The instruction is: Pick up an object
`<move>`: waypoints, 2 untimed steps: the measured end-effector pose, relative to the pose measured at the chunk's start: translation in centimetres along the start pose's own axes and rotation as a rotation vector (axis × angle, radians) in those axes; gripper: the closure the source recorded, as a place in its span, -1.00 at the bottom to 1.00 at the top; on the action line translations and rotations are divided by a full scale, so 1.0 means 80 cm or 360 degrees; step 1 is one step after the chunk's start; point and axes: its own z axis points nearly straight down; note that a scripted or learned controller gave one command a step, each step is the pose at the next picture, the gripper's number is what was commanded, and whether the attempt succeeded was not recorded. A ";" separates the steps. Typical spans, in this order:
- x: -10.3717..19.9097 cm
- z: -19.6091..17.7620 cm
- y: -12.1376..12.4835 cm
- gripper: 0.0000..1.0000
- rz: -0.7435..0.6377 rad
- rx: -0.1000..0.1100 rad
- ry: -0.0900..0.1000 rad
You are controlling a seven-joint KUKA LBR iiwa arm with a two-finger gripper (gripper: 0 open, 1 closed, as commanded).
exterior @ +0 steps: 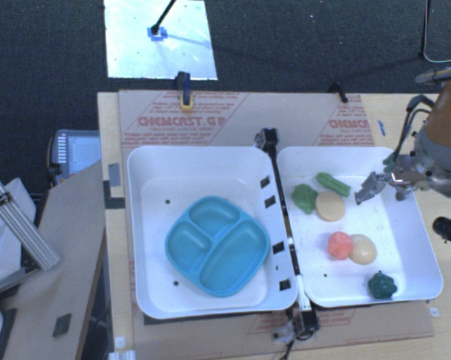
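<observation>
Several toy foods lie in the right bin (412, 228): a green leafy piece (304, 197), a green pod (333, 183), a tan disc (330, 206), a pink-red lump (340, 245), a cream ball (362, 249) and a dark green piece (382, 284). My gripper (384, 186) hangs over the bin's upper right part, to the right of the green pod and the tan disc. Its fingers stand apart with nothing between them.
The left bin (148, 178) holds a blue divided plate (217, 244). A black clipped divider (278, 210) runs between the two bins. Cardboard lies under both. A metal sheet (158, 38) sits beyond the bench at top left.
</observation>
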 end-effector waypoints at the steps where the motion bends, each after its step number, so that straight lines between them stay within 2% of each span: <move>1: 0.002 0.052 0.000 -1.00 -0.0001 -0.0002 0.0000; 2: 0.011 0.122 -0.009 -1.00 -0.0001 0.0000 0.0001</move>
